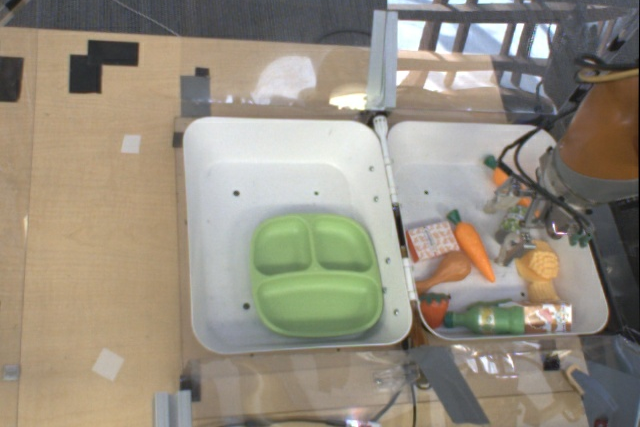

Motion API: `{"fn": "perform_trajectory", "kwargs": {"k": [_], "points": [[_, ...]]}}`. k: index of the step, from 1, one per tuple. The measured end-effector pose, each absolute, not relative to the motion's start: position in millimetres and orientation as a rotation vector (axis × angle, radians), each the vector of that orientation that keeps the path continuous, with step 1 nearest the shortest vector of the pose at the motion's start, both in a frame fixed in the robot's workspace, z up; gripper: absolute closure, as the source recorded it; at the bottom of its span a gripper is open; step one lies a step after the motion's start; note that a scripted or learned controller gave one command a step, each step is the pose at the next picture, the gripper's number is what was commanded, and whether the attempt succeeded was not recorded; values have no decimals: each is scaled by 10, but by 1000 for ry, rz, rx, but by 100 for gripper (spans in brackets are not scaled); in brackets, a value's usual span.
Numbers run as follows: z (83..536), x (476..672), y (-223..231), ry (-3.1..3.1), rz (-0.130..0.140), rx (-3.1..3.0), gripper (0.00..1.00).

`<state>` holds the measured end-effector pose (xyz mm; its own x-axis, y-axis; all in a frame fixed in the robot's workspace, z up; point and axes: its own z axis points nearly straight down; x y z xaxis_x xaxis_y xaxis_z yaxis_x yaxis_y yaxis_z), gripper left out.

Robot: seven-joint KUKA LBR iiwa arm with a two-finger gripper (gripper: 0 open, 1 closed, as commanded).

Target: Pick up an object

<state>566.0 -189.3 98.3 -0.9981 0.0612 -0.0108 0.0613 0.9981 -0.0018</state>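
Observation:
The right bin (440, 165) holds several toy foods: a carrot (473, 249), a small red-patterned box (432, 241), a brown drumstick (446, 269), a green bottle (505, 318) lying along the front wall, a yellow waffle-like piece (543, 266) and a small orange piece (501, 176) at the back. My gripper (516, 237) hangs low over the right part of this bin, just left of the yellow piece and right of the carrot. I see nothing held between its parts, and cables partly hide it.
The left bin (230, 165) holds a green divided plate (315, 273) toward its front. A metal divider (393, 215) separates the two bins. The orange-banded arm (600, 140) covers the right bin's far right side. Bare wooden bench lies to the left.

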Motion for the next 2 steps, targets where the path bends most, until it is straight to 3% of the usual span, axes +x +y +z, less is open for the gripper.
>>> {"fn": "perform_trajectory", "kwargs": {"k": [1,2], "points": [[904,5736,-862,3104,-4,357,0],[889,6290,-869,3100,1,418,0]]}}
